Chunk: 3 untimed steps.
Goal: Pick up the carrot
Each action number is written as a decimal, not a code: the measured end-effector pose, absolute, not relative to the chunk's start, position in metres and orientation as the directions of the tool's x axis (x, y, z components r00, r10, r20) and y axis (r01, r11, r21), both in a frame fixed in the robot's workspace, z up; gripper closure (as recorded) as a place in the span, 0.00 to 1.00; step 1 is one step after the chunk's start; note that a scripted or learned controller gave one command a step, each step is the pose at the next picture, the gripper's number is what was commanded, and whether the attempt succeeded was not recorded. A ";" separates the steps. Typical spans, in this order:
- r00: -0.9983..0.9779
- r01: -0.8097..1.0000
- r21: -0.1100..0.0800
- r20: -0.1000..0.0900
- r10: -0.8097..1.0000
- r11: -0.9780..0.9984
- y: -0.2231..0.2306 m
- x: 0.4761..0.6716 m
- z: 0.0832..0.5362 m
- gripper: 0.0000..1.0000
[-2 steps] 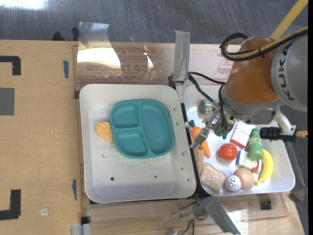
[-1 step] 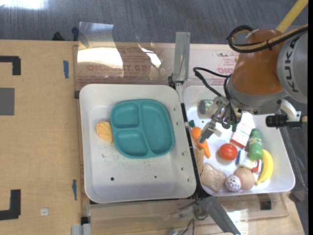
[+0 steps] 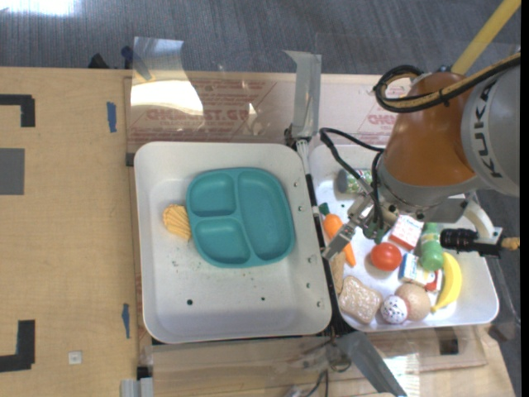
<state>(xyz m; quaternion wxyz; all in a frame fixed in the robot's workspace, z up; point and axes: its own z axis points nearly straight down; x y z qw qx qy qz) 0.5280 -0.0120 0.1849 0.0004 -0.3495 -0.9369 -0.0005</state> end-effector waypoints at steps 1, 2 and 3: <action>-0.761 0.648 0.004 -0.012 0.648 0.761 -0.106 0.559 0.090 0.00; -0.765 0.644 0.009 -0.014 0.644 0.765 -0.103 0.560 0.101 1.00; -0.565 0.825 0.005 -0.003 0.825 0.565 -0.058 0.495 0.186 1.00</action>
